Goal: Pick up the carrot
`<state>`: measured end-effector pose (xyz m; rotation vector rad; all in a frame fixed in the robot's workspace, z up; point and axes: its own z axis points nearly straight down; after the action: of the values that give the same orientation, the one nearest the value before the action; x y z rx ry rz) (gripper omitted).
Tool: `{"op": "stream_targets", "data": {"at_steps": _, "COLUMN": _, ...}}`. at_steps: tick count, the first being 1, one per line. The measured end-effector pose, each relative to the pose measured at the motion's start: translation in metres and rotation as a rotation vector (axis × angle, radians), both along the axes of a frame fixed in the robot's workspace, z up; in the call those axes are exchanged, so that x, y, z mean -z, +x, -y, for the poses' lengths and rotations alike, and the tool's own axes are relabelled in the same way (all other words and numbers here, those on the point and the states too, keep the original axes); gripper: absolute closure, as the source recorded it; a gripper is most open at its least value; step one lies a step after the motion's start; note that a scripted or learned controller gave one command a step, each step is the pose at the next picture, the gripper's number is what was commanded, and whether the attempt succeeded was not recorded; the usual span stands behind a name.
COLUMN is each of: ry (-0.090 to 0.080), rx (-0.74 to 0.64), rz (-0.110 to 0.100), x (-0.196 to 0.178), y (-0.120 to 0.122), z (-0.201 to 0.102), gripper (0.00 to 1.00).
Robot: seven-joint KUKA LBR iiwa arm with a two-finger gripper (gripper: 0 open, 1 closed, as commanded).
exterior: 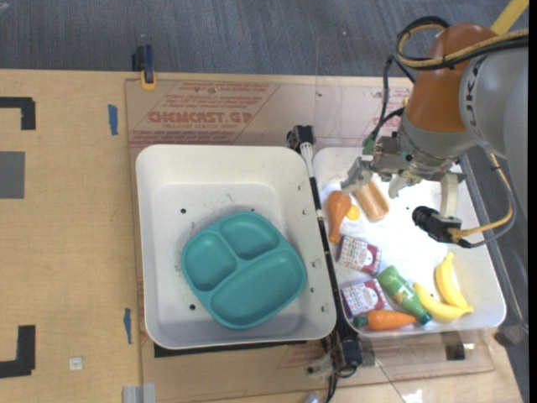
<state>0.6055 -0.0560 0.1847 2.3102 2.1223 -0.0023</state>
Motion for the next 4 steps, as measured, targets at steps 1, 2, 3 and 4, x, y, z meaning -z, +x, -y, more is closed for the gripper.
{"op": "stream_targets", "data": {"at_steps": 1, "ry": 0.004, "rx": 0.486, "rz": -0.010, "x": 0.087, "y": 0.015, "z": 0.048, "gripper": 0.00}}
{"op": "stream_targets", "data": {"at_steps": 2, "ry": 0.006, "rx": 0.720, "rz": -0.001, "x": 0.096, "y": 0.019, "z": 0.038, "gripper": 0.00}}
{"op": "stream_targets", "data": {"at_steps": 3, "ry": 0.008, "rx": 1.073, "rz": 0.002, "x": 0.096, "y": 0.000, "z": 0.039, "gripper": 0.00}}
{"op": "stream_targets", "data": {"at_steps": 4, "ry": 0.005, "rx": 0.942, "rz": -0.002, "x": 0.095, "y": -0.010, "z": 0.134, "gripper": 0.00}}
